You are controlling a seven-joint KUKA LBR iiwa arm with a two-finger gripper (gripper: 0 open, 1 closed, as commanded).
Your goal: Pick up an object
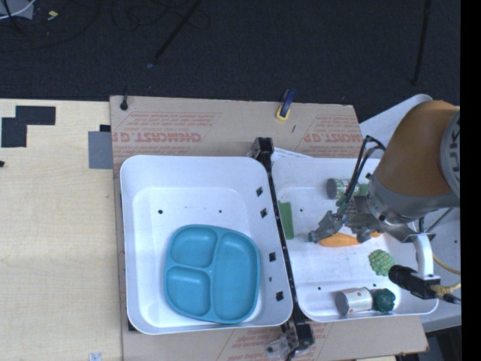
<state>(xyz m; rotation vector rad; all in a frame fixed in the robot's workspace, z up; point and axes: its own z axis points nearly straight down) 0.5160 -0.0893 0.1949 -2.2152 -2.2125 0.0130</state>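
Observation:
My gripper (336, 227) is low in the right bin (316, 307), reaching in from the right. Right under and against it lies an orange carrot-like object (340, 240), partly covered by the gripper. The view does not show whether the carrot is held. A bumpy green ball (380, 262) sits just to the right of it. Near the bin's front are a grey can with a white and red label (353, 301) and a dark green piece (385, 300).
A green stick (285, 220) lies along the right bin's left wall. A small grey object (331, 188) and a green item (350, 189) sit at the back, beside the arm. The left bin (143, 194) holds a blue divided plate (213, 273).

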